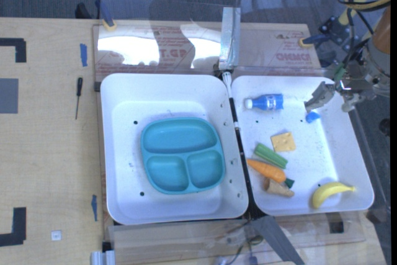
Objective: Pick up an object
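A: Where is the hand?

B: The hand sits at about two o'clock in the camera view, over the far right corner of the right bin. Its fingers stand spread apart with nothing between them.

A: And the things to pick?

B: All in the right bin. A blue bottle lies on its side at the far end, at nine o'clock from the hand and near it. A small blue piece lies just below the hand. A yellow cheese slice is mid-bin, with a green stick and a carrot at its seven o'clock. A banana lies at the near right corner.

A: The left bin?

B: The left bin holds a teal divided plate. Both bins rest on the tabletop.
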